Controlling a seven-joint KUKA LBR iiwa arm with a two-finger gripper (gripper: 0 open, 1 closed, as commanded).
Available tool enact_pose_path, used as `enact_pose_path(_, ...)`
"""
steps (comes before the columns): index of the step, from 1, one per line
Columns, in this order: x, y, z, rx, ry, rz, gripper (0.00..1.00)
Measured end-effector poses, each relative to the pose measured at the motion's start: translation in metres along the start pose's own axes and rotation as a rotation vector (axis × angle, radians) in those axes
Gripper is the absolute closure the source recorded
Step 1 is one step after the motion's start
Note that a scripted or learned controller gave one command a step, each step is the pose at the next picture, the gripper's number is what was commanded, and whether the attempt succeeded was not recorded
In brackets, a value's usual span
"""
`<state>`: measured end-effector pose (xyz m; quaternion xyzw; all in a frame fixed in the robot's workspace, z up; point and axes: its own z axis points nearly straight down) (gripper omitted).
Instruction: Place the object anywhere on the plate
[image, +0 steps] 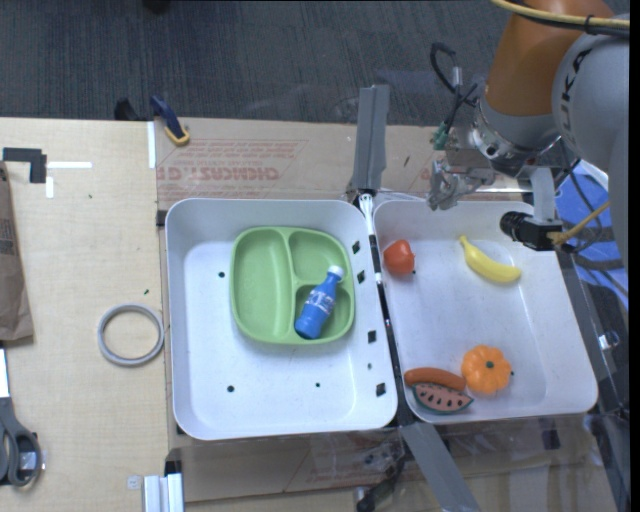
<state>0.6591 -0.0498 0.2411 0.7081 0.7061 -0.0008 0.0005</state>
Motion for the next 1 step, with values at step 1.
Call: enact_pose_path(1,-0.0047,-0.0004,0.047,0.002,0.0,0.001,1.0)
